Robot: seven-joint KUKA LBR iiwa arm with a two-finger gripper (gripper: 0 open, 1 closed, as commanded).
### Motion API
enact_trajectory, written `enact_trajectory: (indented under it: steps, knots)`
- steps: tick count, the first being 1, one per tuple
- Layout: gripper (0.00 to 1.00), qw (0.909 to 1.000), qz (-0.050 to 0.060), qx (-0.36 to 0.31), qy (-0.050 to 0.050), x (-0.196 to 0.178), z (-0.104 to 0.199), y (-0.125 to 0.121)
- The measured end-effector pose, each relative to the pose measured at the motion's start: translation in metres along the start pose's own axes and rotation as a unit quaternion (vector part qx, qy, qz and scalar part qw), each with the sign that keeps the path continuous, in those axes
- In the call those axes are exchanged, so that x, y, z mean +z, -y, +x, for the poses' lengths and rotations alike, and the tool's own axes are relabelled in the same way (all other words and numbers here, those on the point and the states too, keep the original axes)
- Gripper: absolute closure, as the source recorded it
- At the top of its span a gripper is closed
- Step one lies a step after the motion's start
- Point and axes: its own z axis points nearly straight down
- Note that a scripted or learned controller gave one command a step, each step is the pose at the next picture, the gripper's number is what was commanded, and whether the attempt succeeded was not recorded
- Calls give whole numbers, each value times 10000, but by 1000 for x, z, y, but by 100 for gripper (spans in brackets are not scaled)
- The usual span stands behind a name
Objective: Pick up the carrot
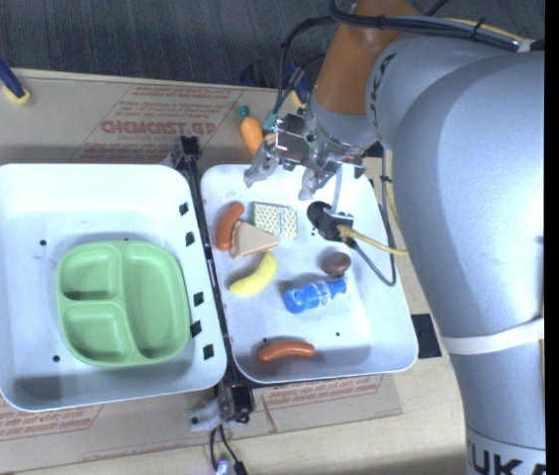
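Left bin (12, 216): one green divided plate (121, 300) lies flat at its middle. Both bins sit on a printed cardboard sheet (150, 117). Carrot (250, 135): orange with a green tip, outside the bins, lying on the cardboard just past the far rim of the right bin (363, 330), near that bin's far-left corner. Right bin contents, from its left wall: a reddish sausage (228, 226) lying near-to-far, touching a tan bread wedge (252, 240) on its right; a yellow banana (254, 276) just near of the wedge; a checkered cracker (276, 220) against the wedge's far-right side; a second sausage (285, 350) lying left-to-right by the near wall. Gripper (287, 178): hangs over the far end of the right bin, to the right and slightly near of the carrot; its fingers (258, 172) are spread apart with nothing between them, and none touches the carrot. Further right: a blue bottle (311, 296) on its side and a small brown round item (335, 262) just far of it. Grey arm (457, 166) with its orange band enters from the right.
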Motion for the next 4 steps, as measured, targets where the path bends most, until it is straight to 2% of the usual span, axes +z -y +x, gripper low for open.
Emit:
enact_trajectory:
  steps: [1,2,3,4]
  knots:
    - [0,9930,-17,1179,1,-34,-72,-21]
    - [0,9643,-39,2646,-17,96,-46,-16]
    - [0,9493,-22,3142,-17,-53,-17,1]
    - [0,9768,-15,2140,-6,-91,-115,-21]
